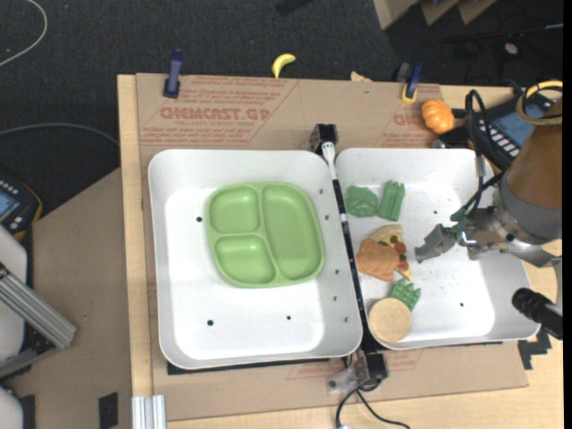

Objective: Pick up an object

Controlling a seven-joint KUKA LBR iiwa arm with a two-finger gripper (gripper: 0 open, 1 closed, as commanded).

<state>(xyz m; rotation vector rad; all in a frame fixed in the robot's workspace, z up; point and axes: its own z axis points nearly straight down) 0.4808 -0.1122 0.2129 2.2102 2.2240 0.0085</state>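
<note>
Even, bright overhead light. White bins (179, 311) near blown out, mild glare on their floors. Soft, short shadows under the green tray (264, 234). Dark floor (89, 25) underexposed. Slight softness overall; arm (536, 186) at right edge blurred.

1. My bench (223, 114) was topped with a brown cardboard sheet bearing red printed lettering along the far side.
2. Left white bin (179, 320) lay flat on the sheet, touching its neighbour along a shared edge.
3. Right white bin (465, 320) lay beside it, nearer my arm.
4. Blue clamp (172, 74) gripped the far edge at the left.
5. Second blue clamp (411, 81) gripped the far edge further right.
6. Small orange object (436, 115) rested on the sheet near the far right corner, just beyond the right bin.
7. Yellow curved item (283, 63) sat at the far edge, between the clamps.
</note>
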